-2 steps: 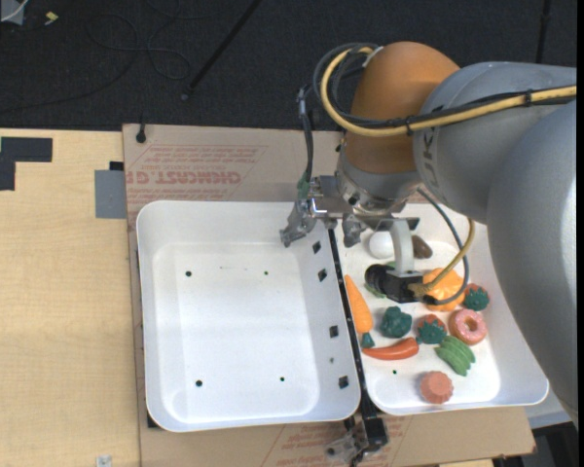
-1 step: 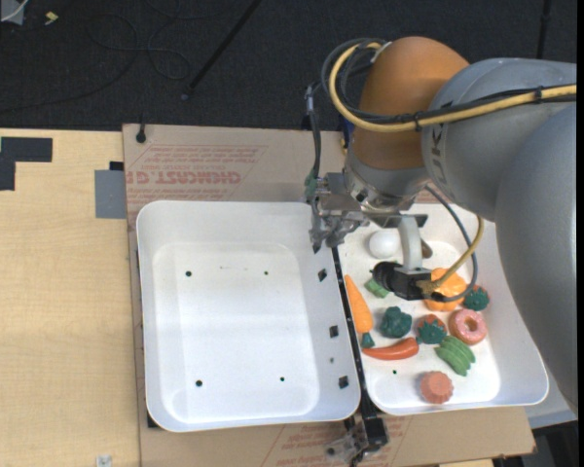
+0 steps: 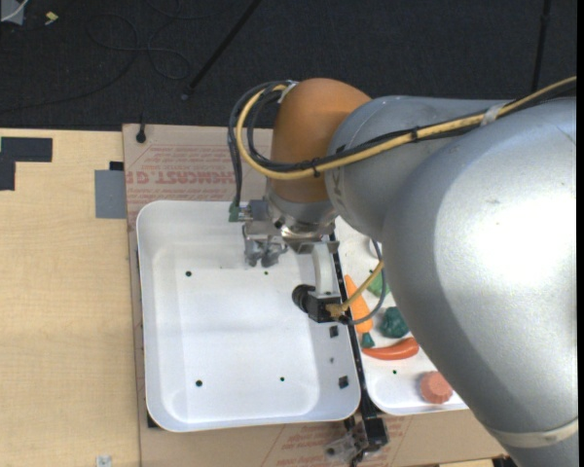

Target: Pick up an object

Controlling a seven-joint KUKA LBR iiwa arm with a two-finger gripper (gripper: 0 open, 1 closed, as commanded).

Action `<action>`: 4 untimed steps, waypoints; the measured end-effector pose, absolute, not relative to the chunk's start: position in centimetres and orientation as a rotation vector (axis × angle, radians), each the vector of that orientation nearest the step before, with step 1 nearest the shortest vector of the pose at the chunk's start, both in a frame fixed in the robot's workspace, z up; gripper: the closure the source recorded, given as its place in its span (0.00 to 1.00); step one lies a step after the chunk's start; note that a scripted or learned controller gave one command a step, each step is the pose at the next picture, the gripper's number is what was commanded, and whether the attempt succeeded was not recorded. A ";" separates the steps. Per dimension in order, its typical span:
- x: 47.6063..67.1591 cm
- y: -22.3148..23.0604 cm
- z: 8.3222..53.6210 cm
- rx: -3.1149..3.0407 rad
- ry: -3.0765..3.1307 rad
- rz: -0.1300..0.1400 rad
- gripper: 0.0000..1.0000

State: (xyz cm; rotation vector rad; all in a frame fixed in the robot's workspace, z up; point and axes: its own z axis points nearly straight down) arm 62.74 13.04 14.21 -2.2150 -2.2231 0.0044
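While the end effector (image 3: 264,252) hangs over the far part of the left bin (image 3: 165,377), the objects to pick lie in the right bin (image 3: 394,402), well apart from it, past the dark divider between the two bins. Its fingers point down toward the left bin's white floor, and nothing shows between them; whether they stand wide or narrow cannot be told from this angle. Nearest the left bin is an orange piece (image 3: 351,292) just beside the divider. Further from the left bin lie a dark green lump (image 3: 395,321), a long red-orange piece (image 3: 390,350) like a chili or carrot, and a round salmon-pink disc (image 3: 434,388). The grey arm (image 3: 467,232) sweeps in over the right bin, hiding much of it, with its orange band (image 3: 307,129) above the wrist and looped cables (image 3: 248,139) alongside. Both bins rest on a cardboard-covered surface (image 3: 175,163).
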 end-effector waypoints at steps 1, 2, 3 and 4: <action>57.7 12.6 9.5 -2.220 -2.212 0.016 1.00; 47.3 13.0 8.8 -2.223 -2.216 0.003 1.00; 47.6 14.4 8.8 -2.225 -2.220 0.003 1.00; 47.6 19.6 8.8 -2.223 -2.221 0.002 1.00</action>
